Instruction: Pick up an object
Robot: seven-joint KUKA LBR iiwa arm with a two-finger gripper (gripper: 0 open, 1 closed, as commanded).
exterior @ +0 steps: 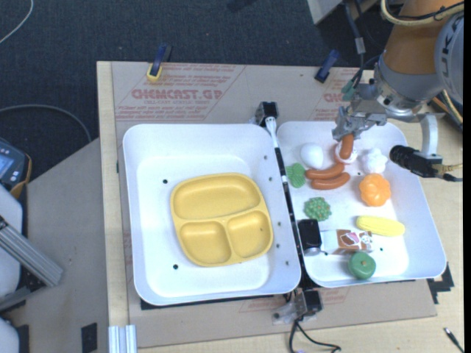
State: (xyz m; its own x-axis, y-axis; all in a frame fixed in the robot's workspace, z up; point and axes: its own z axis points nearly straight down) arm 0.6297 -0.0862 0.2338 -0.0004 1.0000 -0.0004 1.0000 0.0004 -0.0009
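Orange sausage (pixel 345 148) in hand (pixel 346 140), near bin's (pixel 427 234) far edge.

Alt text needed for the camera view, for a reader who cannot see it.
The gripper hangs over the right bin, a small sausage between its fingers, above toy foods including an egg and corn. The left bin holds a yellow divided tray.

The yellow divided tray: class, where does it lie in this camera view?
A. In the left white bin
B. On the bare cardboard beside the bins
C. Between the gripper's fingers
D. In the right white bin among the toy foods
A: the yellow divided tray rests flat on the floor of the left white bin, while the toy foods lie in the right white bin.
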